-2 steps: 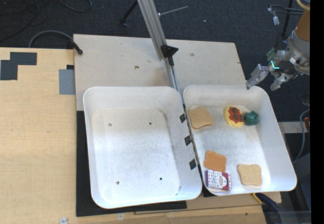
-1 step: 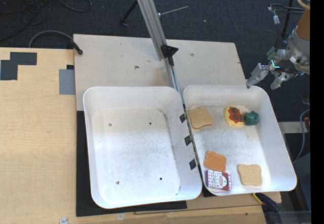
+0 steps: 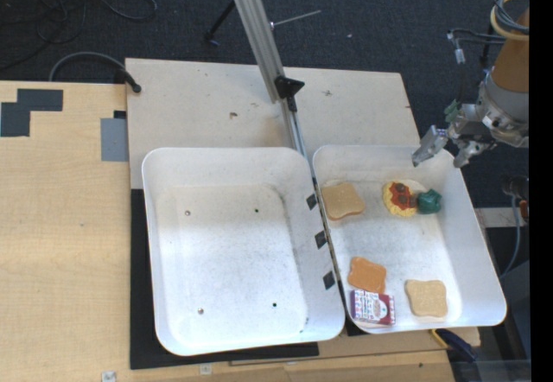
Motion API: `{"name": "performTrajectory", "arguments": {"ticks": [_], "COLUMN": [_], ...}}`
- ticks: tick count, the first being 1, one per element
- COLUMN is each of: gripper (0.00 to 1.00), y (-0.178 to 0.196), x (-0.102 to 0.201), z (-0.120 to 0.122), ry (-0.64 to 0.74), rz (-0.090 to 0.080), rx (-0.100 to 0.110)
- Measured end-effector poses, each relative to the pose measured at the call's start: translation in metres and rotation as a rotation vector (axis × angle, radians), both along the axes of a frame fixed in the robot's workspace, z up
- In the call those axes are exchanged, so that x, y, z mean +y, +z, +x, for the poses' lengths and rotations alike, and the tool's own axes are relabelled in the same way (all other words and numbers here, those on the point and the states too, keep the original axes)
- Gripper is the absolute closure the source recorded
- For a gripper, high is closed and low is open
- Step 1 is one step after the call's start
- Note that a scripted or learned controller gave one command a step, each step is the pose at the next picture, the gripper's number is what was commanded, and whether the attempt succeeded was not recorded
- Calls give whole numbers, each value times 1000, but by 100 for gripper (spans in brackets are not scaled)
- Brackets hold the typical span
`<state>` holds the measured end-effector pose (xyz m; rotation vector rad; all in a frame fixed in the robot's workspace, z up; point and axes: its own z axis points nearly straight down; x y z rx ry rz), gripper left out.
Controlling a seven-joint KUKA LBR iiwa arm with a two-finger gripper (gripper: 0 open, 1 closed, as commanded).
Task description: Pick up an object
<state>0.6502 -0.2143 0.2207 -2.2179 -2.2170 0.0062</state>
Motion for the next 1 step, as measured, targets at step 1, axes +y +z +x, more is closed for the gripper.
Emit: {"name": "performTrajectory", "arguments": {"ticks": [1], "gripper": [0], "y": [-63], "x": [-4], "z": [2], "ry": [0], "rz": [0], "rx": [1]}}
